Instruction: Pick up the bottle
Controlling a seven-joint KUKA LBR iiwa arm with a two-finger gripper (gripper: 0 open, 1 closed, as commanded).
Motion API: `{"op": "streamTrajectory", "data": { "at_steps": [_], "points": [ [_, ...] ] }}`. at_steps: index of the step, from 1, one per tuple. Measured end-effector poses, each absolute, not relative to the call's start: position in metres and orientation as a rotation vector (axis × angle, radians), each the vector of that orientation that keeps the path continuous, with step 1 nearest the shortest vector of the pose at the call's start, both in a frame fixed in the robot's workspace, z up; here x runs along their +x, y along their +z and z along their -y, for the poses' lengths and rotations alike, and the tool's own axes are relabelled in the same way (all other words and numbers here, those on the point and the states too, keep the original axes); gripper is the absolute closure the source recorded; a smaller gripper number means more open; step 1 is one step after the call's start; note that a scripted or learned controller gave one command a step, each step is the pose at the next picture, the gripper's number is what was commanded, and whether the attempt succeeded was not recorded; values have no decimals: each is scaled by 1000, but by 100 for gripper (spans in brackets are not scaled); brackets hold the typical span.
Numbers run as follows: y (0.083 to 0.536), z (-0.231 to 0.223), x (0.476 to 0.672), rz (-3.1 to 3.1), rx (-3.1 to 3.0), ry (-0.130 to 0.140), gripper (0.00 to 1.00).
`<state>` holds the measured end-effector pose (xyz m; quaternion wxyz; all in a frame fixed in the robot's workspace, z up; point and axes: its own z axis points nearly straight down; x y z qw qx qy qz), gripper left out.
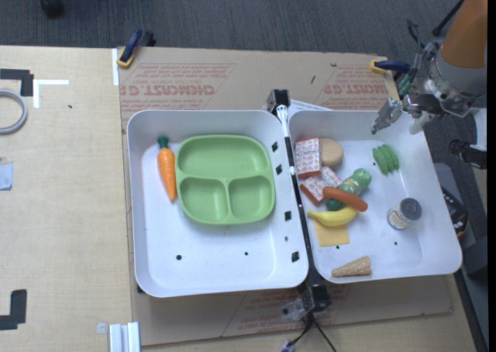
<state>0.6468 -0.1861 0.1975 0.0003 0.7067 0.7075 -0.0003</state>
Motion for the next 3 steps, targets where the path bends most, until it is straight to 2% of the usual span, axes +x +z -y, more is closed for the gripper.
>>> {"op": "streamTrajectory", "data": {
  "at_steps": [1, 2, 3],
  "points": [
    [93, 173, 609, -2264, 2178, -1, 0],
    [103, 173, 610, -2262, 2177, 0, 100],
    [192, 90, 565, -2343, 2092, 0, 100]
  ]
}}
